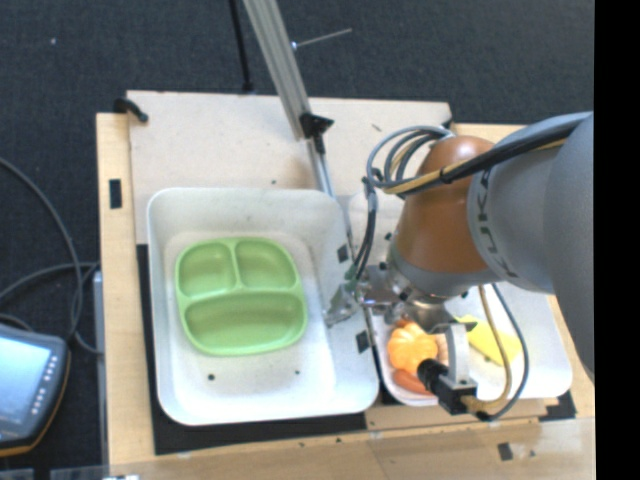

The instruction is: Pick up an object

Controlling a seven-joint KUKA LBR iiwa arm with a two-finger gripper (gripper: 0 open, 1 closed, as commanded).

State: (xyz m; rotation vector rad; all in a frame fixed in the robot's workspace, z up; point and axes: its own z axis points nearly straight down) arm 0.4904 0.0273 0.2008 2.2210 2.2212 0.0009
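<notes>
Where the arm [520, 208] crosses in from the right of the frame, its pincer [385, 303] hangs over the left end of the right bin [545, 368], and whether it is wide or narrow cannot be told. Just below it in that bin lies an orange lump [405, 346], rounded and knobbly, with no clear long axis. A red piece [403, 379] touches the lump's lower edge. To the right sits a yellow piece [497, 345], which seems to slant from upper left to lower right, though a cable [512, 353] crosses it. The arm covers most of this bin. In the left bin [165, 218] a green tray [240, 293] lies flat, three-part, long axis left to right. Both bins rest on the surface [220, 138].
</notes>
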